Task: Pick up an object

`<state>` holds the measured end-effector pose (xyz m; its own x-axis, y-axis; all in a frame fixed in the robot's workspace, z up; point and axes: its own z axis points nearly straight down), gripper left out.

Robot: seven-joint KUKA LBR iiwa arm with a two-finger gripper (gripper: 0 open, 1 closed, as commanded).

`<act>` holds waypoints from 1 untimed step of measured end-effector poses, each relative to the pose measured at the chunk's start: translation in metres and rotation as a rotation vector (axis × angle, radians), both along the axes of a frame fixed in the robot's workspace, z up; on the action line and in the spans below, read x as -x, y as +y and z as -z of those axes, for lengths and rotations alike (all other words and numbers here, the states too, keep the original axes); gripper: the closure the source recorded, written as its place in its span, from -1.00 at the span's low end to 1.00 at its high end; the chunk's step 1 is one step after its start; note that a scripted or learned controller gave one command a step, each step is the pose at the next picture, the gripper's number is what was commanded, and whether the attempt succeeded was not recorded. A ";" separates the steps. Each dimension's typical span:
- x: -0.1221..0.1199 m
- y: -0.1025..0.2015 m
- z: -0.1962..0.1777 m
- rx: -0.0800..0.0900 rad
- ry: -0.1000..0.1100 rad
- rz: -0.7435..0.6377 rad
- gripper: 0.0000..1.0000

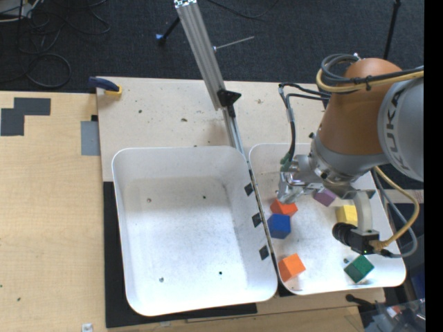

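The gripper (289, 185) hangs low over the right bin (325, 282), near that bin's left wall, its metal fingers pointing down toward the bin floor. How far the fingers are parted cannot be told from this slanted view, since the wrist and the metal parts blur together; nothing is seen between them. Directly under the tips lies an orange-red block (283, 207), so close that the tips seem to touch its top edge, though contact is uncertain. Just below that block and touching it sits a blue cube (279, 225). Further toward the near edge of the same bin rests an orange cube (292, 265), apart from the other 2. A small purple block (323, 198) lies just right of the gripper, partly under the arm's wrist. A yellow block (347, 214) sits to the right of it, and a green cube (358, 268) lies near the bin's near right corner. A black cylindrical part of the arm's fitting (354, 239) hangs between the yellow and green pieces. The left bin (131, 178) shows only a few dark specks on its white floor. The arm (367, 116), with its orange band, looms over the right bin's far side.
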<state>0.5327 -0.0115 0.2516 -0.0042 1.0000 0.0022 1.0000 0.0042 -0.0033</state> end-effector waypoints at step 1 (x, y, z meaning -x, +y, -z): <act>-0.018 0.046 0.005 0.001 0.000 0.000 1.00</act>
<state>0.5510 0.0343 0.2467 -0.0040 1.0000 0.0010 1.0000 0.0040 -0.0029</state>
